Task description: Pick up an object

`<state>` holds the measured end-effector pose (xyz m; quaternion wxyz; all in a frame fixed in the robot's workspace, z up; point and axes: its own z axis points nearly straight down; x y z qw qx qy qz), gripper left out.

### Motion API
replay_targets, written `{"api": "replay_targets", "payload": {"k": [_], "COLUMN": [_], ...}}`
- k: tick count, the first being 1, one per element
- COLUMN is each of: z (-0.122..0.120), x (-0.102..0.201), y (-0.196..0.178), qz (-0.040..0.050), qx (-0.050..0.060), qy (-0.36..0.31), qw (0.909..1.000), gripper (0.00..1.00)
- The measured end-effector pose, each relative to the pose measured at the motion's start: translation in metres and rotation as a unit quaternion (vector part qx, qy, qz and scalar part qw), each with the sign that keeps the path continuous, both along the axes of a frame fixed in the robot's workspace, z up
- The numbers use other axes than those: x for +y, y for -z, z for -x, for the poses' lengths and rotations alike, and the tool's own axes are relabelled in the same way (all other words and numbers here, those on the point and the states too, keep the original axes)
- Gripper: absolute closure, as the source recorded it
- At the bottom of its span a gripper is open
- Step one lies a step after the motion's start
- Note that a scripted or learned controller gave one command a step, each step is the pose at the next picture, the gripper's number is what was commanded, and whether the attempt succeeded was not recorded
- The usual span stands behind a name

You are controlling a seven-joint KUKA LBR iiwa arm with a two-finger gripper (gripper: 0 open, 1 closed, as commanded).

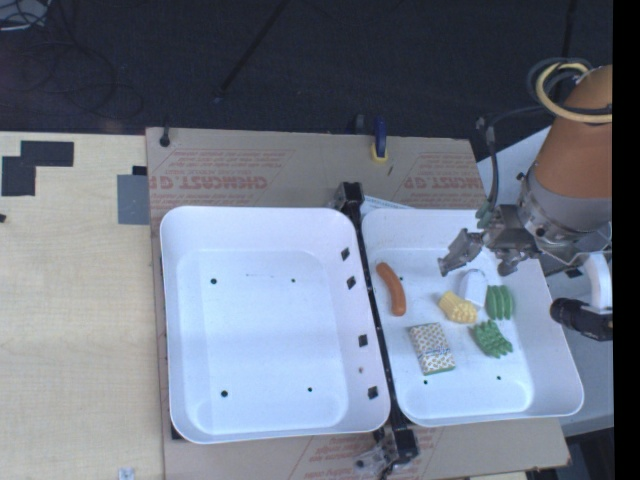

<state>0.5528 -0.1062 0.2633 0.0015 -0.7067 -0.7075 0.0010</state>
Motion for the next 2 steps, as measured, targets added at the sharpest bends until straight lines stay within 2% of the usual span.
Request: {"api": "replay_targets", "payload": {"k": [1, 2], "z": [0.082, 0.011], "x": [-0.025, -0.089], "y": [0.078, 0.129], "qz": [-0.0013, 0.0017], "qx": [0.006, -0.001], "qy": [0.003, 0.001], "qw": [1.0, 1.0], "gripper": [0.0, 0.0]}}
